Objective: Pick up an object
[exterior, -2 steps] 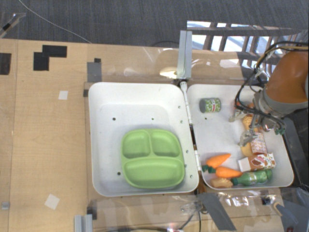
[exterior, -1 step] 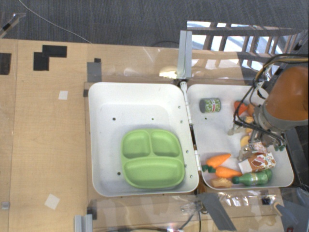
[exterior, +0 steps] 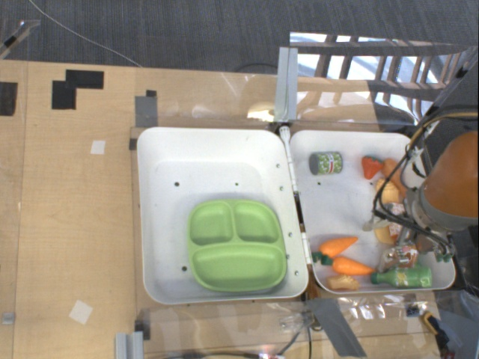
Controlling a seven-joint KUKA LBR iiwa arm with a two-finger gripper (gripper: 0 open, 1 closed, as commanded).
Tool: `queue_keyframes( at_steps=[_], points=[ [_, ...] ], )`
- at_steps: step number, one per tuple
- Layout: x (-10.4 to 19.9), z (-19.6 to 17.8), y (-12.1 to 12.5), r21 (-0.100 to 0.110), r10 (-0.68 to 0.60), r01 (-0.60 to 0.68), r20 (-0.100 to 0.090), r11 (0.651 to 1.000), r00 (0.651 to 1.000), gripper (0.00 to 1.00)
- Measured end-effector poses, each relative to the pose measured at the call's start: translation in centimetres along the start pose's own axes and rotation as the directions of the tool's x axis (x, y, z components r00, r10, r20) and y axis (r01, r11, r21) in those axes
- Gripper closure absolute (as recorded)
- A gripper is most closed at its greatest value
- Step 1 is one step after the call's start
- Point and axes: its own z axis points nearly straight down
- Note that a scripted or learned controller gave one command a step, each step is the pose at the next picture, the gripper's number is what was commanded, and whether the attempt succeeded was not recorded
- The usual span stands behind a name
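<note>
Gripper: the gripper point(exterior: 404, 254) hangs low over the right bin point(exterior: 340, 200), near its front right corner; wires and the wrist hide it, so I cannot tell if it is apart or together, and nothing shows clamped in it.
Nearest thing: a green bottle point(exterior: 404, 277) lies on its side just beneath the gripper, against the bin's front wall.
Handling (a judgement): the bottle looks like light, stiff toy plastic, smooth and round, so it may roll or slip; best taken across the middle of its body, not the narrow neck.
Other picks: two carrots point(exterior: 344, 254) lie left of the bottle, tapered and likely slippery at the tips; a small tan piece point(exterior: 343, 281) sits at the front wall beside them.
Farther in the bin: a green can point(exterior: 326, 162) lies at the back; a red piece point(exterior: 373, 167) and yellow-orange items point(exterior: 389, 193) sit right of it.
Surface: smooth white plastic, shallow walls (the front wall crowds the bottle).
Room: the left bin point(exterior: 172, 163) holds a green divided plate point(exterior: 237, 245); the wooden bench point(exterior: 67, 223) spreads left of it.
</note>
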Motion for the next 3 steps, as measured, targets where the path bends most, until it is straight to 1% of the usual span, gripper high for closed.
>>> queue_keyframes(
  at_steps=[1, 2, 3],
  points=[
    [-7.9, 0.2, 9.0, -0.006, -0.027, 0.027, 0.0, 1.0, 1.0, 0.0],
    [-4.3, 0.0, 9.1, -0.002, 0.051, -0.051, 0.002, 0.999, 0.999, 0.0],
    [-13.2, 0.3, 8.3, -0.002, 0.176, -0.176, -0.018, 0.984, 0.984, 0.0]
  ],
)
